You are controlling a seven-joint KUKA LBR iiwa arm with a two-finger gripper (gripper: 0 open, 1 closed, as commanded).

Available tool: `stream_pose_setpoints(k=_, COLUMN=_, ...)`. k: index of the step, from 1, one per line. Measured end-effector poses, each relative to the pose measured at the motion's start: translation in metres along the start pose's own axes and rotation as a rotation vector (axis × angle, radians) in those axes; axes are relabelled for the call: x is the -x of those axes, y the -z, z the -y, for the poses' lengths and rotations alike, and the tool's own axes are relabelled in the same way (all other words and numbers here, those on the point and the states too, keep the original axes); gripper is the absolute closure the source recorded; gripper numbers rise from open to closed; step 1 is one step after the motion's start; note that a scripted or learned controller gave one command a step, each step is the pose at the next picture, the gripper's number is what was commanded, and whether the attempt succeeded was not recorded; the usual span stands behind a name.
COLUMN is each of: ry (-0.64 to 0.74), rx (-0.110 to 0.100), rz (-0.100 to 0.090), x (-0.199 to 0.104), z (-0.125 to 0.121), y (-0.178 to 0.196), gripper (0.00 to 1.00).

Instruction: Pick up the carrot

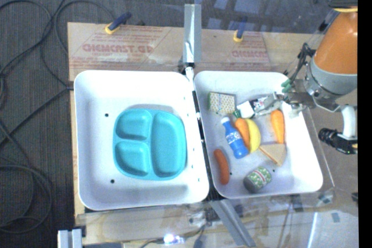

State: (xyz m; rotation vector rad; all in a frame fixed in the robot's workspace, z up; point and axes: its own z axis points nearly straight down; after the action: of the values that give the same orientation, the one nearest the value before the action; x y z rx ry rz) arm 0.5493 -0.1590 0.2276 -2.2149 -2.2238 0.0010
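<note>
The table (87,52) carried two white bins side by side. The left bin (93,125) held a blue tray (151,143) with three compartments, lying flat near its middle. The right bin (308,165) held a cluster of play food. At its left lay a sausage (221,166), with a blue bottle (233,137) just beside it and a green-patterned box (221,103) at the back. A banana (254,134) lay against an orange piece (242,131) next to the bottle. In the front sat a green can (258,179), and near it a bread wedge (274,153). The carrot (278,126) lay just right of the banana, its length running front to back. The tool (287,100) hovered at the carrot's far end, low over the bin's back right part; whether it was clenched or released could not be told. The arm (337,52) reached in from the right.
</note>
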Motion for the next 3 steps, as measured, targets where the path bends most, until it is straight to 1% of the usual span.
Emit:
stream_pose_setpoints(k=1, ry=-0.133, rx=0.009, rz=-0.002, x=0.035, z=0.003, y=-0.130, gripper=0.00)
stream_pose_setpoints(k=2, ry=-0.114, rx=0.014, rz=0.003, x=-0.054, z=-0.038, y=-0.138, gripper=0.00)
stream_pose_setpoints(k=3, ry=-0.369, rx=0.017, rz=-0.001, x=-0.058, z=0.006, y=-0.138, gripper=0.00)
